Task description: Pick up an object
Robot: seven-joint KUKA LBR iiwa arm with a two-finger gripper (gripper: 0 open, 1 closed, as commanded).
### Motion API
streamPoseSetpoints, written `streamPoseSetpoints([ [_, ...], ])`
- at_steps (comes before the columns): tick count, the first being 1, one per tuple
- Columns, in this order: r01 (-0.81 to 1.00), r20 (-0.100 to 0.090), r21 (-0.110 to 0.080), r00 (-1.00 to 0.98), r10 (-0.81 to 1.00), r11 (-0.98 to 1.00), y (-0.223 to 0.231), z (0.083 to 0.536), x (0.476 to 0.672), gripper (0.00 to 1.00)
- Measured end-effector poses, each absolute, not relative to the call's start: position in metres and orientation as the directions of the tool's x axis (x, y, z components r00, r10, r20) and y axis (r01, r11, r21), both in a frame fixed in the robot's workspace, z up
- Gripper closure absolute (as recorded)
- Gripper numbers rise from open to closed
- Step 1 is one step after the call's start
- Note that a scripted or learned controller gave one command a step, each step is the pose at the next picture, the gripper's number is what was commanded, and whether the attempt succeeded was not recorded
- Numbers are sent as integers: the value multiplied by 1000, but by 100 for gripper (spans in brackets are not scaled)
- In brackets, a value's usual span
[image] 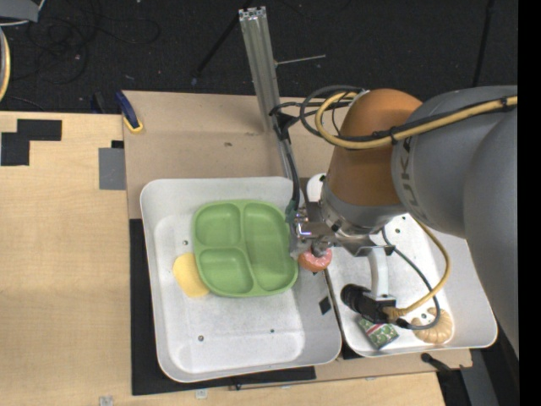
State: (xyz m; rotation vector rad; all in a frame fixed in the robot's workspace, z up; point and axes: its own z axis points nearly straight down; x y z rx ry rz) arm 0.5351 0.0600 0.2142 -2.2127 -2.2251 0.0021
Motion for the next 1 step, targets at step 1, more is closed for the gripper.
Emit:
streamPoseSetpoints([
  [1, 1000, 0, -3, -3, 1000, 3, 111, 219, 539, 100],
])
